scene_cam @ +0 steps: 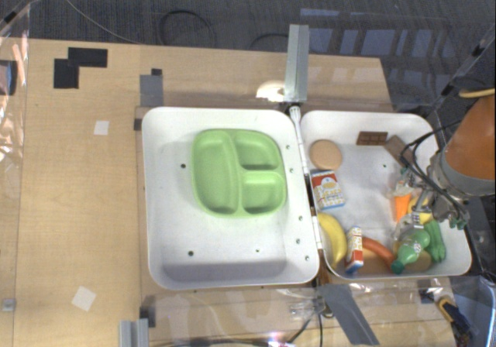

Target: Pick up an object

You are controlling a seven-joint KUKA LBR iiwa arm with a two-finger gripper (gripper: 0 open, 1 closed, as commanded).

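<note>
The right bin [364,175] holds several small items: a round tan cookie [326,155], a dark chocolate bar [372,138], a red and blue carton [328,189], a banana [334,235], a small can [354,249], a red sausage-like piece [378,248], a green bottle [410,248] and an orange piece [400,207]. My gripper [418,200] reaches in from the right and hangs low over the bin's right side, above the orange piece and the green bottle. Cables and the wrist cover its tips.
The left bin [167,221] carries a green divided plate [236,171]. A metal post [297,63] stands behind the seam between the bins. The orange wrist band [474,144] bulks over the right bin's far right edge. Wooden bench top lies to the left.
</note>
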